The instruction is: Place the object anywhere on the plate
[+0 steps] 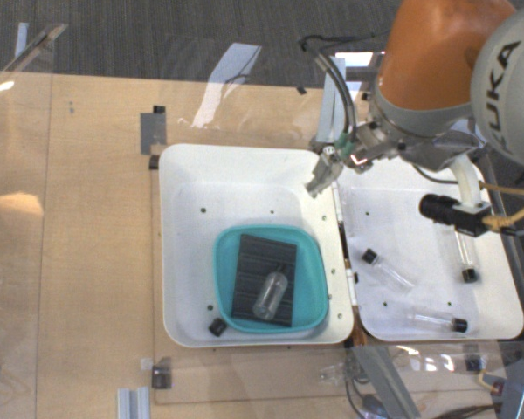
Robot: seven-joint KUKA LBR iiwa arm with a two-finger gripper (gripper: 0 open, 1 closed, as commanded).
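A wooden table carries two shallow white bins side by side. The grey arm, with its broad orange band, reaches in from the right and hangs over the seam between them near their far edge.

The left bin holds a teal plate toward its near side. On the plate lies a dark ribbed block, and resting on the block is a clear vial, lying on its side. That looks like the task's object, already on the plate, so the placing seems done. A small black cap sits on the bin floor just beside the plate's near left corner.

The right bin holds three more clear vials, well apart: one near its left side, one along the near edge, one by the right wall. They seem to be stock waiting to be picked.

The gripper hangs above the far right corner of the left bin, well apart from the plate. Nothing shows between its fingers; I cannot tell whether they are spread or pressed together.
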